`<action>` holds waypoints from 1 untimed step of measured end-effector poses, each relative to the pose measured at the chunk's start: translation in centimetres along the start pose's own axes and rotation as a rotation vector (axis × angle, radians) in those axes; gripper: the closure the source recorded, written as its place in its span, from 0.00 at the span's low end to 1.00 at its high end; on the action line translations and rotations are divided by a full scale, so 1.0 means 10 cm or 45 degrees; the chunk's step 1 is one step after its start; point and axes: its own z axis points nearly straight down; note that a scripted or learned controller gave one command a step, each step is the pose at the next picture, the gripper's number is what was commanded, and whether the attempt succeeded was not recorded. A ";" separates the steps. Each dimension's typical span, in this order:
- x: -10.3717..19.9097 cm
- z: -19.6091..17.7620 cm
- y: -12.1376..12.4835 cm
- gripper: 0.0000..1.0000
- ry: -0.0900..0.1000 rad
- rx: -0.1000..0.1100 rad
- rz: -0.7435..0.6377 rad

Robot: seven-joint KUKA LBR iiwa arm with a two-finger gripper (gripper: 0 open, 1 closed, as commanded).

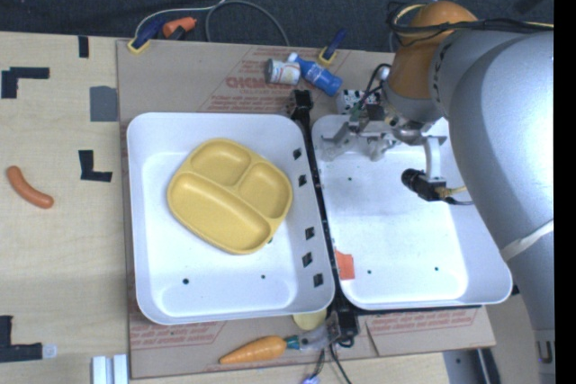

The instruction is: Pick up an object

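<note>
Camera view, looking down at a slant on the table (54,103): two shallow white bins sit side by side on a cardboard sheet. The left bin (153,283) holds a yellow divided plate (230,193), lying flat in its middle. The right bin (468,279) has a small orange piece (344,264) against its left wall, toward the lower centre of the frame, and little else that can be made out. The grey arm (504,112) comes in from the right of the frame, and the pincer (360,138) sits low over the upper left corner of the right bin, near the divider between the bins. Whether the pincer is wide or narrow cannot be told from this angle, and nothing can be seen in it. Outside the bins lie a carrot (252,350) at the lower edge, a sausage-like toy (29,187) at the far left, and a blue-and-white bottle (306,72) near the top centre. The step looks like the approach or search before a grasp. The next move calls for choosing a target, probably the plate or the orange piece, centring over it and descending.
</note>
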 end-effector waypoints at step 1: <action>0.02 -0.01 -0.16 0.00 -0.003 -0.001 0.003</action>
